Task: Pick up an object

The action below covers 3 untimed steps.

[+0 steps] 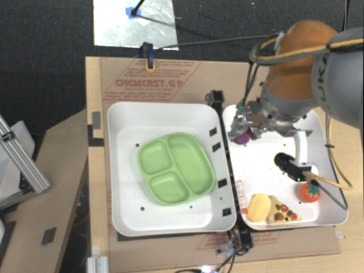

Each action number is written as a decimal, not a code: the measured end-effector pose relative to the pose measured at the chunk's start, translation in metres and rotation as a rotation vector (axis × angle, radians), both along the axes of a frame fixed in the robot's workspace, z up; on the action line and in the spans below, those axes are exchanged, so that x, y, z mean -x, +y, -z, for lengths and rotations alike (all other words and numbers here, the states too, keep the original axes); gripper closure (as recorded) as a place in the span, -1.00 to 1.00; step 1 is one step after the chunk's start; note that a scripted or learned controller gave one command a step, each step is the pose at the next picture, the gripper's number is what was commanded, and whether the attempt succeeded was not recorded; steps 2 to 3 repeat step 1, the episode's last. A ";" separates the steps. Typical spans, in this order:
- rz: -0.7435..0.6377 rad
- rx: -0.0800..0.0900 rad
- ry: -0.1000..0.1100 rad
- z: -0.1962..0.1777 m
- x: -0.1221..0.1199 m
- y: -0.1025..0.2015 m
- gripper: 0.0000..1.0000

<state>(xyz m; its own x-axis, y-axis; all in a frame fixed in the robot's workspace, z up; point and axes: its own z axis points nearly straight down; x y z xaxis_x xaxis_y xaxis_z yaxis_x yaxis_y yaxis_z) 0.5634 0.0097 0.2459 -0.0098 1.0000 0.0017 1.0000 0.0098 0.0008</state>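
Note:
My gripper [243, 127] hangs low over the far left corner of the right bin [318, 124], close to the wall between the bins. A small purple object [244, 136] sits right at its tip, partly covered by the gripper body; I cannot tell whether it is held or lying on the bin floor. Along the near edge of the same bin lie a yellow object [259, 207], a pizza slice toy [284, 212] and an orange-red tomato-like toy [310, 193].
A green divided plate [176, 167] lies in the middle of the left bin [125, 124]. The grey arm with its orange band [301, 44] covers the far right of the right bin. A cardboard sheet [153, 81] lies behind the bins.

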 end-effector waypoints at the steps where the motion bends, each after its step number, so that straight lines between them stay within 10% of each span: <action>1: 0.000 0.000 0.000 0.007 0.003 0.052 1.00; 3: 0.000 0.000 0.000 0.007 0.003 0.052 1.00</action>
